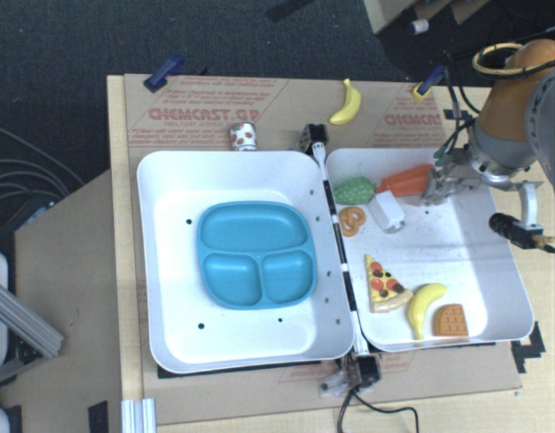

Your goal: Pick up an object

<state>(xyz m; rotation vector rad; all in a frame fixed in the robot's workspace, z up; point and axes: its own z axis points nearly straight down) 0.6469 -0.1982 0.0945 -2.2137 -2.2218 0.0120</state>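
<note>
My gripper hangs low over the back of the right bin, at the right end of an orange carrot. It looks to be touching or just above that end, and I cannot make out a hold on it. Left of the carrot lies a green leafy piece. A white cylinder and a pretzel lie just in front. Near the bin's front sit a pizza slice, a yellow banana and a brown waffle.
The left bin holds a blue divided plate. Behind the bins, on the cardboard, lie a second banana and a small patterned can. The arm comes in over the right bin's back right corner.
</note>
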